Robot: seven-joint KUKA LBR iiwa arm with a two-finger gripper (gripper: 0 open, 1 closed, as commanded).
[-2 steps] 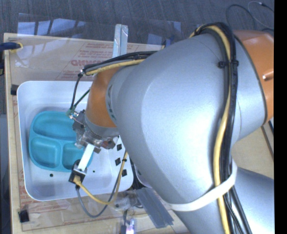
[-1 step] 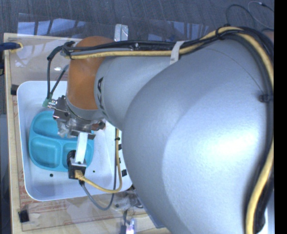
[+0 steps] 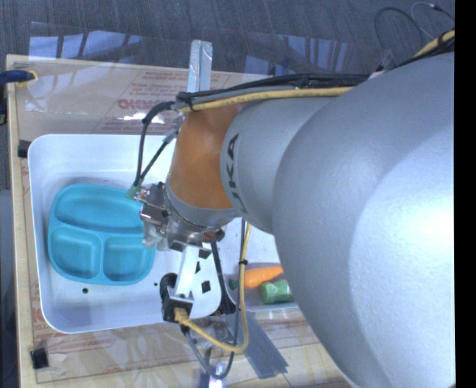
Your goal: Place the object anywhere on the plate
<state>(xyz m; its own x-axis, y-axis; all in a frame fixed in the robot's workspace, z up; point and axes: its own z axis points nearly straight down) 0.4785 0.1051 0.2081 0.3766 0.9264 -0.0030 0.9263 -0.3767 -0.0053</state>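
Observation:
A light blue divided plate lies in the left white bin, with nothing showing in its compartments. My gripper hangs right at the plate's right edge, largely covered by the wrist and the orange band above it. I see no object held at it. An orange carrot-like piece and a green piece lie side by side in the right bin, just right of the divider and partly hidden by the arm.
The big grey arm covers most of the right bin and the view's right half. Cables run from the wrist down toward the front edge of the bench. A small dark speck sits on the left bin's floor below the plate.

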